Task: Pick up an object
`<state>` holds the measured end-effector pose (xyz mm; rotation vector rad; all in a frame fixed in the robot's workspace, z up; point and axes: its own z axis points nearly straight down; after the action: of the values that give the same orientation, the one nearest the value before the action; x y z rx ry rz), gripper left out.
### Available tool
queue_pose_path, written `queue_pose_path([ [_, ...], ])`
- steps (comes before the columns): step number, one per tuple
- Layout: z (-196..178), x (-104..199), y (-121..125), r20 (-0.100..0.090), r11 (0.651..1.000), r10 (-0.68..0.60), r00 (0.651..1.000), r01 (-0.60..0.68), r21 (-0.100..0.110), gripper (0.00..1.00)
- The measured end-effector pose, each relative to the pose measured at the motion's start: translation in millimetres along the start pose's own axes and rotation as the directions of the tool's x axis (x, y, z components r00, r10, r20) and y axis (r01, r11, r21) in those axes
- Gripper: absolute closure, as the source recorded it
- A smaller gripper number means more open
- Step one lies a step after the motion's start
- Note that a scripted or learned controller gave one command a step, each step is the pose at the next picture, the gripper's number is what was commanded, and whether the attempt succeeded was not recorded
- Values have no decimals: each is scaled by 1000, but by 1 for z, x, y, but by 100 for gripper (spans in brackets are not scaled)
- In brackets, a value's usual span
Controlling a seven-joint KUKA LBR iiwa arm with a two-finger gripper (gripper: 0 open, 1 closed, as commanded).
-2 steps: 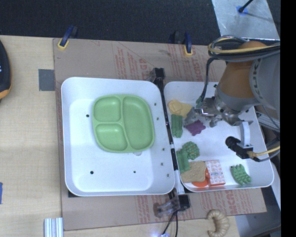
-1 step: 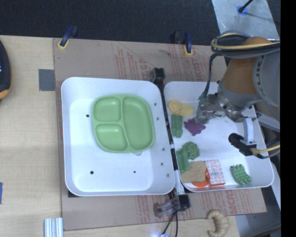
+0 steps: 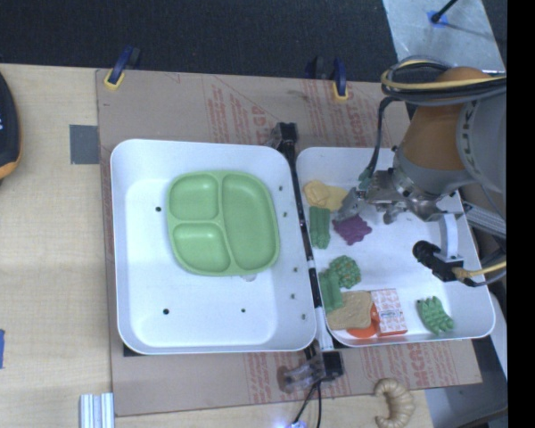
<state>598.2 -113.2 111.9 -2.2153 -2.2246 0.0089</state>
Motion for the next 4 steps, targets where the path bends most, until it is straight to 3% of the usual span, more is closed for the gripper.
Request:
queue_pose_path([
  [1, 20, -57, 61, 1, 1000, 3, 1000, -3, -9, 0],
  [2, 20, -3, -1, -5, 1000, -1, 1000, 1, 5, 0],
  [3, 9, -7, 3, -1, 1000, 2, 1000, -2, -1, 100],
  [4, 9, -7, 3, -1, 1000, 0, 1000, 0, -1, 0],
])
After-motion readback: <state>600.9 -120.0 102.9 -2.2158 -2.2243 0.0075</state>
